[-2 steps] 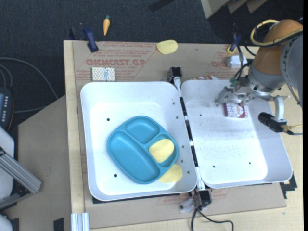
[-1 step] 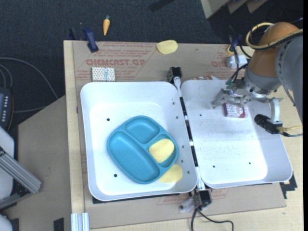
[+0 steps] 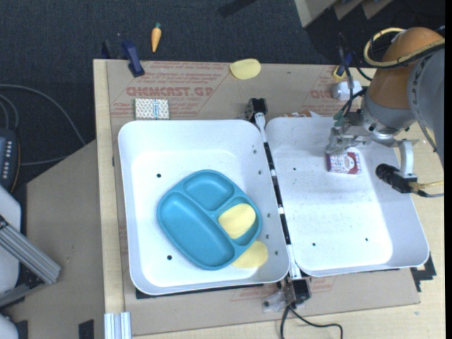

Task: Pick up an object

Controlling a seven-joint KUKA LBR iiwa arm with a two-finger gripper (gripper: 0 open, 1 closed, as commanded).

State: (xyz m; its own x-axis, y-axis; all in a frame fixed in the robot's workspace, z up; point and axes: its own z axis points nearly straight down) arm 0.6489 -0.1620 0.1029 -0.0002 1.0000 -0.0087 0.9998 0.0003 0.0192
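A small red and white packet [image 3: 344, 163] lies flat in the far part of the right bin [image 3: 332, 246]. My gripper [image 3: 345, 145] hangs directly over the packet's far edge, coming down from the grey and orange arm [image 3: 395, 83] at the upper right. In the left bin [image 3: 141, 161] sits a blue divided plate [image 3: 201, 217] with a yellow object [image 3: 237, 219] in one compartment. A second yellow object [image 3: 251, 256] lies beside the plate at its near right edge.
A yellow disc [image 3: 245, 68], a patterned square tile [image 3: 152, 108], a blue clip [image 3: 131, 57] and a small carrot toy [image 3: 156, 37] lie beyond the bins. A black cable end [image 3: 395, 177] juts over the right bin's right side.
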